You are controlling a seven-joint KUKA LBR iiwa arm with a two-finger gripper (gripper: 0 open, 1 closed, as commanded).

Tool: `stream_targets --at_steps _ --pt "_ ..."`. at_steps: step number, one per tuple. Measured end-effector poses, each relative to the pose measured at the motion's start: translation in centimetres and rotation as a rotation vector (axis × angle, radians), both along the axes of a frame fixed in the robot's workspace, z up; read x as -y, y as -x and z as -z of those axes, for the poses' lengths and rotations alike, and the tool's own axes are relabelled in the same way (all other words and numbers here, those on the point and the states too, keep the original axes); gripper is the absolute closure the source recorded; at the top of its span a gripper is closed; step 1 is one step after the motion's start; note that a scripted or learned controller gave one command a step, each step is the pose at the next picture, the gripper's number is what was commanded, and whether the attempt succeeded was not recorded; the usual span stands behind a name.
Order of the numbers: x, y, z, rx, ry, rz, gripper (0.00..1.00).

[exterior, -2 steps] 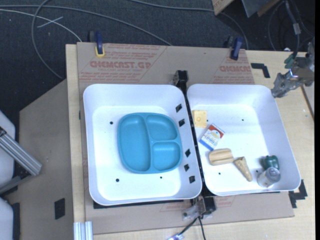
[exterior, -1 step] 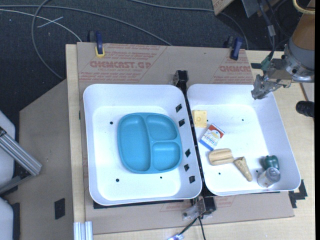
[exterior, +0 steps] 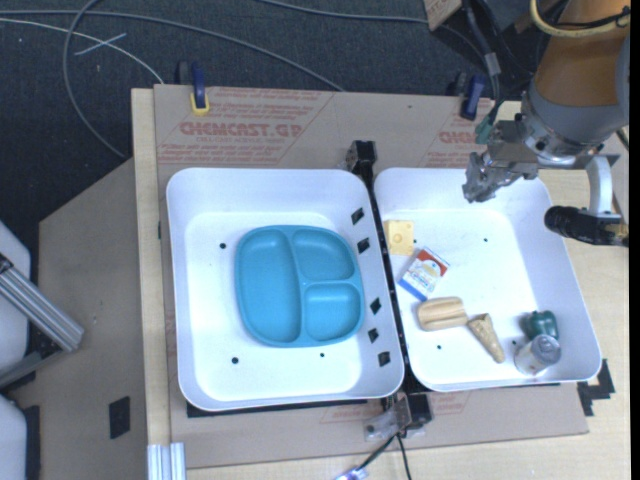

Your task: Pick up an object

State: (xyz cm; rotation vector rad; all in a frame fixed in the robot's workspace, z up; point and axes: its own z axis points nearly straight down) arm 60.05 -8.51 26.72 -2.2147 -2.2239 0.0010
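Note:
My gripper (exterior: 482, 187) hangs over the far edge of the right bin (exterior: 452, 200), above bare white floor, with nothing between its fingers. In that bin lie a small yellow block (exterior: 400, 236), a red, white and blue carton (exterior: 423, 273), a tan bread-like roll (exterior: 441, 313), a tan wedge (exterior: 487, 337), and a green and silver bottle-like object (exterior: 539, 340) in the near right corner. All of them are nearer to the camera than the gripper.
The left bin (exterior: 200, 228) holds a blue divided plate (exterior: 299, 285). Black clips run along the divider (exterior: 372, 258) between the bins. The bins rest on a cardboard sheet (exterior: 260, 118) on the bench.

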Motion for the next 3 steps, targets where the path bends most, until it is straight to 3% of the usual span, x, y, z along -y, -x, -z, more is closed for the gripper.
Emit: stream_targets --at_steps 3 --pt "-14.3 -2.1 3.7 -0.001 0.001 0.001 1.00"
